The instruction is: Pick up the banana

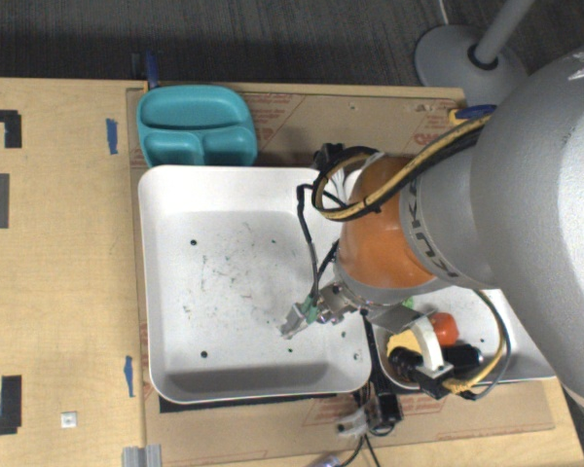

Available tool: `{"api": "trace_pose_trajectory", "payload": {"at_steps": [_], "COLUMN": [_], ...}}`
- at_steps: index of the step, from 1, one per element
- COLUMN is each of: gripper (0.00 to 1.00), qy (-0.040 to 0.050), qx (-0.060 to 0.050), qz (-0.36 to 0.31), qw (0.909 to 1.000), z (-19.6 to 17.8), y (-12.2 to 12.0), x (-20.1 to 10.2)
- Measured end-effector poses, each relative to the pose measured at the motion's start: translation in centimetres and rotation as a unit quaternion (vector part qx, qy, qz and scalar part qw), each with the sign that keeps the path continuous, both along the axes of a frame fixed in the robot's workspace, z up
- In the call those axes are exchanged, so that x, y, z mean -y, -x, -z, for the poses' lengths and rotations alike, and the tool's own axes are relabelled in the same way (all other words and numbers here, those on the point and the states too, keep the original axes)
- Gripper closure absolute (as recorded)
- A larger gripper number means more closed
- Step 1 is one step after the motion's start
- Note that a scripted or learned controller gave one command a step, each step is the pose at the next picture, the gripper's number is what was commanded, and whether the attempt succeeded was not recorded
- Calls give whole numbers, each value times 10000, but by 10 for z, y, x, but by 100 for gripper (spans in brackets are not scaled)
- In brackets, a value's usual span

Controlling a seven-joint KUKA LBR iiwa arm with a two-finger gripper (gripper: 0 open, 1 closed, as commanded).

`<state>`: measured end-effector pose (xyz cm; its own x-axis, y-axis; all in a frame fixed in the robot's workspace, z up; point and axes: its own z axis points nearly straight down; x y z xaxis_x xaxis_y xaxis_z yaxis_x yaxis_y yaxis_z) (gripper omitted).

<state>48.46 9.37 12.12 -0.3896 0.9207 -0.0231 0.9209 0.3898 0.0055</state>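
The tool point(300, 319) hangs over the left white bin point(204, 261), near its 4 o'clock corner; how open it is, I cannot tell. Where the banana lies, I cannot tell.

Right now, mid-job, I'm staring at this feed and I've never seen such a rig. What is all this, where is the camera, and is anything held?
There is one picture, from a fixed camera above the bench, looking down at a slant. The big grey shape with an orange band is the robot arm, reaching in from the right. Its gripper hangs over the left white bin, near that bin's right wall. I cannot confirm that it holds anything. The arm hides most of the right bin. A small orange-red thing lies there, too covered to name, so I cannot tell you where the banana is. A teal divided tray sits on the bench behind the left bin.
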Motion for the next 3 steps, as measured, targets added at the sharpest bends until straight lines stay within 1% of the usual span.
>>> {"api": "trace_pose_trajectory", "payload": {"at_steps": [1, 3], "gripper": [0, 0], "qy": [3, -6], "qx": [-4, 24], "qz": [-83, 101], "qw": [10000, 9999], "z": [0, 0], "y": [0, -1], "x": [0, -1]}}
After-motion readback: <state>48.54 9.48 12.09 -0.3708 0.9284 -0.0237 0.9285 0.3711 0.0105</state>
